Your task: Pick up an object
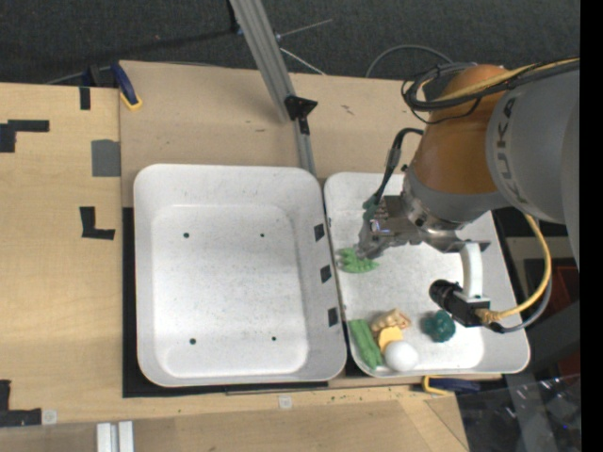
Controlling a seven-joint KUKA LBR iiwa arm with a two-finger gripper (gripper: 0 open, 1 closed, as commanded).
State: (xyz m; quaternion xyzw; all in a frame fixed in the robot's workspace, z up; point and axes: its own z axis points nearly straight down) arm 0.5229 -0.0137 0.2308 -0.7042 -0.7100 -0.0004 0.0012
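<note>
**Hand low over a green piece in the right bin**

One small, flat, light-green object [356,261] lies on the floor of the right bin [509,351], close to its left wall and about midway along it. The hand [373,243] is down right at this piece, its dark tip meeting the object's upper edge; whether the tip is apart, together or clamped on the green piece cannot be told, since the wrist covers it.

Four more loose things sit along the same bin's near edge. A longer green piece [365,342] lies tilted in the near left corner. Just beside it is a tan, lumpy object [388,325], and a white ball [401,355] touches both from the near side. A dark teal object [438,325] rests a little to the right, apart from that cluster of three. That makes five loose objects counted in the right bin.

A black cylinder with a white bracket [459,297] hangs off the arm [490,139] just above the teal object, with a yellow cable [538,281] looping from it.

There are two white bins in all; the left bin [226,271] has four small dark dots on its floor. Both rest on a wooden tabletop [57,252] marked with black tape pieces. A grey metal bar [268,50] slants down toward the bins' far edge.
</note>
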